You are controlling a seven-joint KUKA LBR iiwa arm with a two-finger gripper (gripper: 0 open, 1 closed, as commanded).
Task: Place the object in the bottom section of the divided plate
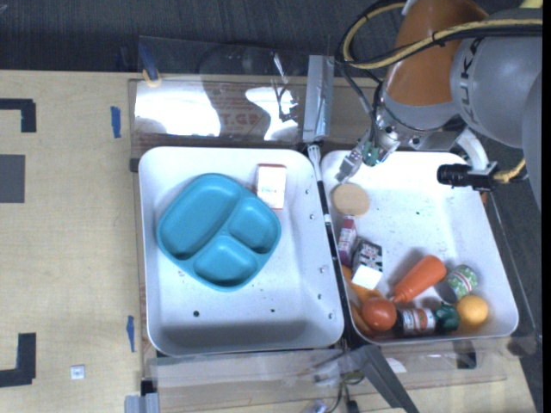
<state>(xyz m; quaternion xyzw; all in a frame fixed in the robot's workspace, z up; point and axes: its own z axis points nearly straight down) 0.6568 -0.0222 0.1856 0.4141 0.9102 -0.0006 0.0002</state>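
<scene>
Blue plastic, three sections: the divided plate (219, 231) lies tilted in the left bin (164, 317), left of centre in the frame, with two smaller wells toward the right and lower right and one large well at the upper left. You will see all three wells bare.

Item, small white carton with a red panel (271, 184): stands just off the plate's upper right rim, touching or nearly touching it; you cannot tell which.

Item, tan round disc, perhaps a cookie or lid (350, 200): upper left of the right bin (504, 308), directly below the gripper (349, 167). It is flat, pale brown and plain.

Gripper: hangs at the right bin's upper left corner, close to the divider between the bins. You cannot tell how wide the fingers stand; they show as one pale tip, and nothing is seen between them.

Open room: you have a bare floor along the lower half of the left bin and across the upper right of the right bin.

Clutter, lower right bin, packed close together: orange carrot (419, 279), tomato (378, 315), small bottle with a red label (422, 320), orange ball (473, 310), green-lidded can (462, 279), white tag (367, 278), dark printed packet (368, 253), and a narrow tube (347, 240) against the left wall.

Hard to read: glare washes out the clear panel (224, 101) above the left bin. The arm (482, 67) is cut by the frame's upper right edge.
</scene>
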